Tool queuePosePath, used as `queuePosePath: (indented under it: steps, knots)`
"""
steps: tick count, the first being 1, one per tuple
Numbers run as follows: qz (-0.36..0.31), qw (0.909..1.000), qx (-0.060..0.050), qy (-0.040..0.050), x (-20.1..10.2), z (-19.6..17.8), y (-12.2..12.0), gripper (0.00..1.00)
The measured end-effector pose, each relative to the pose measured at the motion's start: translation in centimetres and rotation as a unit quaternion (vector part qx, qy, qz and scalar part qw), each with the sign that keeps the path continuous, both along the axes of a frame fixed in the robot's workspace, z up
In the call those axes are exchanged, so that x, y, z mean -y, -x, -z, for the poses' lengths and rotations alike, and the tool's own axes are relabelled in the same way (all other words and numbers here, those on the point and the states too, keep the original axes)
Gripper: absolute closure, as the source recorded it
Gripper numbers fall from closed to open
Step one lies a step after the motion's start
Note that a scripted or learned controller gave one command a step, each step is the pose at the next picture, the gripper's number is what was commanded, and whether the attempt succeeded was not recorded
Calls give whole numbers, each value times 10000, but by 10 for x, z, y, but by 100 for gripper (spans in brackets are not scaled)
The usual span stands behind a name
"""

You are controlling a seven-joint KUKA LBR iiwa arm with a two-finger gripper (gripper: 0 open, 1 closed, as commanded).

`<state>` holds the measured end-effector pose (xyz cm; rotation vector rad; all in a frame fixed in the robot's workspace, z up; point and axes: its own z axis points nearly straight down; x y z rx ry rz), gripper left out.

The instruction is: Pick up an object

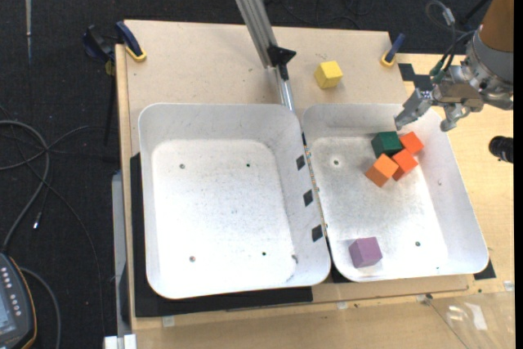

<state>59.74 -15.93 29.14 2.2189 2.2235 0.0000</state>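
while the pincer (431,114) hangs spread, the green block (386,144) lies just below-left

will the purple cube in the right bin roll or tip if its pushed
The small purple cube sits flat-faced, so it likely slides rather than rolls. It stands alone on the right white bin's floor, so nothing should block it. It looks rigid.
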Motion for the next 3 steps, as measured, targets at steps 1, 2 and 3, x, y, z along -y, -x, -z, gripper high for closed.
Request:
queuePosePath:
  steps: [1, 2, 3]
  knots:
    - [12, 10000, -33, -2, 14, 108, -27, 0]
    - [-5, 9999, 101, 36, 8, 168, 2, 0]
    - [3, 10000, 94, 27, 7, 160, 3, 100]
